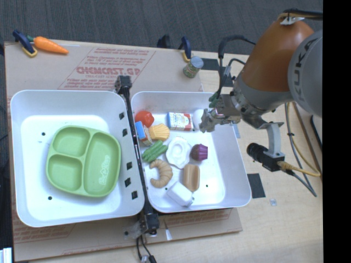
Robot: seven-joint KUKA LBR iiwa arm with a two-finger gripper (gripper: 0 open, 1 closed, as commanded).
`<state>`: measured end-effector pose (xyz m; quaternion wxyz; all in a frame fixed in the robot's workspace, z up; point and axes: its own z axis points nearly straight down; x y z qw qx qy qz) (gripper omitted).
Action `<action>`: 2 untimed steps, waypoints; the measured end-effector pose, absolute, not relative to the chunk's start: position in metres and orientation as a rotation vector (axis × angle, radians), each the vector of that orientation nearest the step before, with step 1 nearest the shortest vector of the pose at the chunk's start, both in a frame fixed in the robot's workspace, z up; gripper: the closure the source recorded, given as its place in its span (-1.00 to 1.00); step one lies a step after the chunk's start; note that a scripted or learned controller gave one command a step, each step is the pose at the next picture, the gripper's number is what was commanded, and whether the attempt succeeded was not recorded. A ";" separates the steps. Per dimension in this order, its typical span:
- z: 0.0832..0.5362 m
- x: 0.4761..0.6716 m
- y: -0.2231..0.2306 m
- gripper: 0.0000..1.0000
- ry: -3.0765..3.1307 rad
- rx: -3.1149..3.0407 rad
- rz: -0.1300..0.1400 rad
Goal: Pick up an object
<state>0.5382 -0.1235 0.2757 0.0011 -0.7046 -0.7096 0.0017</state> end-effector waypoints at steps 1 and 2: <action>0.169 0.560 -0.138 1.00 -2.225 -2.212 0.006; 0.202 0.517 -0.161 1.00 -2.224 -2.214 0.003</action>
